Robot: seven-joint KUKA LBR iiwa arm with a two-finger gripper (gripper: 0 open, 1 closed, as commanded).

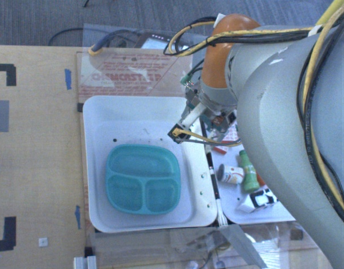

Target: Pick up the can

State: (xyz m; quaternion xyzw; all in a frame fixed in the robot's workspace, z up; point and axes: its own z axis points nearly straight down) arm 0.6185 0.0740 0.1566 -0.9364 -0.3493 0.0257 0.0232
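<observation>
The can (pixel 230 174) lies on its side in the right bin (pixel 230 194), centre-right of the frame, touching a green bottle (pixel 249 172) — the grey arm (pixel 284 111) hides most of that bin. The gripper (pixel 215 121) is higher in the frame, crowded under the wrist — whether it is apart or together cannot be told.

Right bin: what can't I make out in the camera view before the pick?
- Right bin: most of it is hidden under the arm, camera view.
- Small white cylinder beside the green bottle: too small to confirm it is the can.
- Black-and-white box: partly covered by the arm.
</observation>
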